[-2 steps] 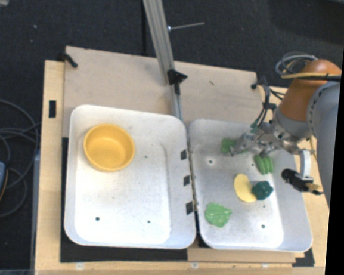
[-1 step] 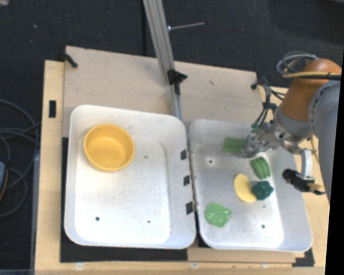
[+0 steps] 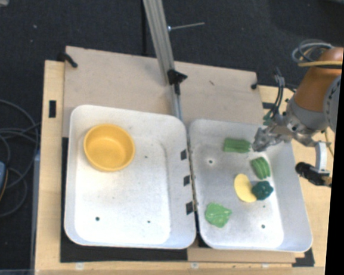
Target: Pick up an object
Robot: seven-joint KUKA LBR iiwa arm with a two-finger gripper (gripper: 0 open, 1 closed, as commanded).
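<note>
We see two shallow white bins side by side on the bench (image 3: 51, 153). The left bin (image 3: 156, 180) has lots of open floor: just a yellow bowl (image 3: 109, 147) upper-left, upright, apart from the walls, so the centre and right half are free. The right bin (image 3: 290, 228) is busier. A flat green block (image 3: 237, 146) lies near its top edge, a ribbed green piece (image 3: 261, 167) sits below and right of it, then a yellow oval piece (image 3: 243, 188) touching a dark teal object (image 3: 263, 190) on its right. A light green lumpy object (image 3: 217, 214) sits lower-left, apart from the rest, near the divider btwn bins. Free room in that bin is mostly the lower-right corner and the upper-left strip. The arm (image 3: 313, 92) reaches in from the right, wrist angled down-left, with the end effector (image 3: 260, 143) low over the bin's top-right area, just right of the flat green block, approx. touching its end. We can't tell whether it's wide or narrow; nothing visibly sits in it.
</note>
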